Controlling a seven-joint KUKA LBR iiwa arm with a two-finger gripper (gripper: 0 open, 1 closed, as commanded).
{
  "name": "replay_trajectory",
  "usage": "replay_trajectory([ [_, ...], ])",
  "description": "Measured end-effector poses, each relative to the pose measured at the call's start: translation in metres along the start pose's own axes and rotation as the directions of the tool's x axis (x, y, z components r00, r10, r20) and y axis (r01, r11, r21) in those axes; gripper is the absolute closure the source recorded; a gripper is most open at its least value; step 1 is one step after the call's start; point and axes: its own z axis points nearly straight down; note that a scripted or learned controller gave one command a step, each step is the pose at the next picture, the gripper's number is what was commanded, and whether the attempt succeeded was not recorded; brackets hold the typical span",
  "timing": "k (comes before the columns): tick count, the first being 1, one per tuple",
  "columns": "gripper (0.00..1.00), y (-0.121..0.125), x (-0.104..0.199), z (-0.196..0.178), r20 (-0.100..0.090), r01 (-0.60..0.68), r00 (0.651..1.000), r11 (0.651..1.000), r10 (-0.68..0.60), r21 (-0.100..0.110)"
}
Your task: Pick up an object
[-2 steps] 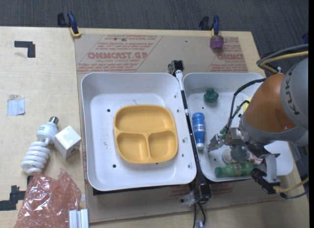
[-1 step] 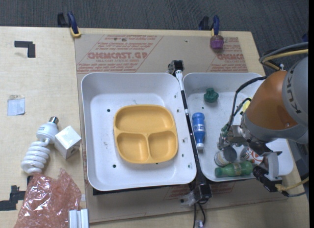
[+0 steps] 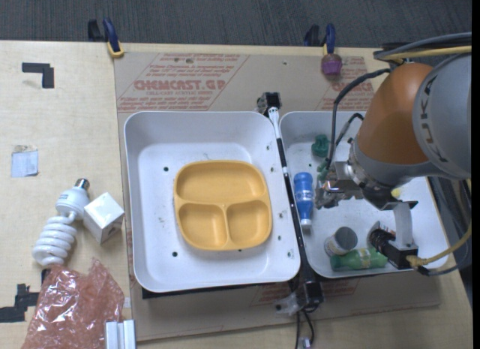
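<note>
Over at the far left of the frame, on the bare tabletop (image 3: pixel 60 122), lies a white spiral light bulb (image 3: pixel 58 229) with a small white cube (image 3: pixel 103 217) touching its right side, and below them, in the lower left corner, a crumpled piece of pinkish clear plastic (image 3: pixel 71 310). Moving right, the left white bin (image 3: pixel 150 257) holds a yellow divided tray (image 3: pixel 223 205) with three compartments, lying flat near the bin's middle. Between the two bins runs a dark seam, and just right of it, inside the right white bin (image 3: pixel 296 126), a blue bottle (image 3: pixel 303 196) lies on its side against the left wall, its white cap pointing toward the bottom of the frame. Above it, near the bin's upper part, sits a small green object (image 3: pixel 321 145). Toward the bin's lower edge a grey round-topped piece (image 3: pixel 343 239) rests touching a green bottle (image 3: pixel 358 260) that lies along the front wall. The grey arm with its orange band (image 3: pixel 397 115) fills the right of the frame, hanging over the right bin; the claw (image 3: pixel 330 190) shows as a metallic part just right of the blue bottle, and whether it is wide or narrow cannot be told from this angle. Nothing is visibly held between its tips. Near the top edge, a purple object (image 3: pixel 331 63) sits on the brown board (image 3: pixel 187 81).
</note>
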Motion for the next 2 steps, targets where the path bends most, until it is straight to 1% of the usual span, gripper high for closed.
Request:
replay_trajectory([
  [1, 1.0, -0.009, -0.069, 0.0, 0.001, 0.0, 1.0, 1.0, 0.0, 0.001],
  [2, 1.0, -0.007, -0.081, 0.01, 0.0, -0.003, 1.0, 1.0, 0.003, 0.003],
])
